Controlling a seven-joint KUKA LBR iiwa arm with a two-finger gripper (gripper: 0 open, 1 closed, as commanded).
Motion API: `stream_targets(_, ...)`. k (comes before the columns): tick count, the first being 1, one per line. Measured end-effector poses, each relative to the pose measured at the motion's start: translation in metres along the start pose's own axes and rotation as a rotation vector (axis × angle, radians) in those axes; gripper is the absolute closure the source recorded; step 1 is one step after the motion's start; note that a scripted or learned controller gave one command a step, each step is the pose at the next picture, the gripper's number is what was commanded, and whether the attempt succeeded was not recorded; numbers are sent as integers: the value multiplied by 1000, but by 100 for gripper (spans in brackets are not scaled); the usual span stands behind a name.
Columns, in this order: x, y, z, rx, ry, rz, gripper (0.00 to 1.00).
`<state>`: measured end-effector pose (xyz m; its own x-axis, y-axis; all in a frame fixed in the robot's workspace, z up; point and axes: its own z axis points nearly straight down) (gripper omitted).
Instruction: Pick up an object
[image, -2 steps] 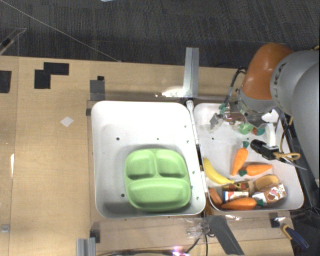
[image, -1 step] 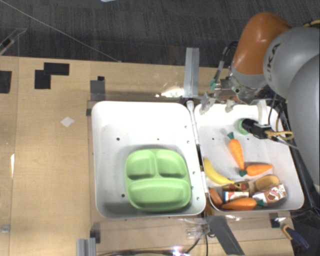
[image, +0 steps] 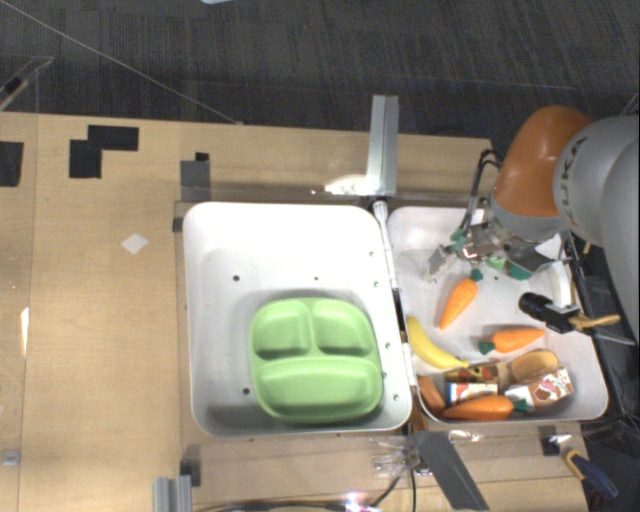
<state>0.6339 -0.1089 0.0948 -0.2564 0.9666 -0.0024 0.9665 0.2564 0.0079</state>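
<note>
1. Over the far end of the right bin (image: 400, 232), my gripper (image: 468, 252) hangs low; how far it is parted I cannot tell, and I see nothing in it.
2. Just below lies a carrot (image: 458, 301); nearer are a banana (image: 430, 345) and a second carrot (image: 516, 340).
3. In the left bin (image: 215, 245) sits a green divided plate (image: 314, 358).

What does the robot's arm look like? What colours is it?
The arm is big, round and smooth, mostly light grey, with a shiny orange band wrapped around it just above the wrist. A thin black cable loops along its side. At the end sits a small claw made of dark and silvery metal parts, with little green bits on it.
</note>
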Motion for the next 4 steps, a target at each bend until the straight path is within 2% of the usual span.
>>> stream_targets(1,0,2,-12,-7,-1,-1,100)
stream_targets(2,0,2,-12,-7,-1,-1,0)
stream_targets(3,28,-21,-6,3,2,85,0)
stream_targets(4,27,-45,2,-12,-4,-123,0)
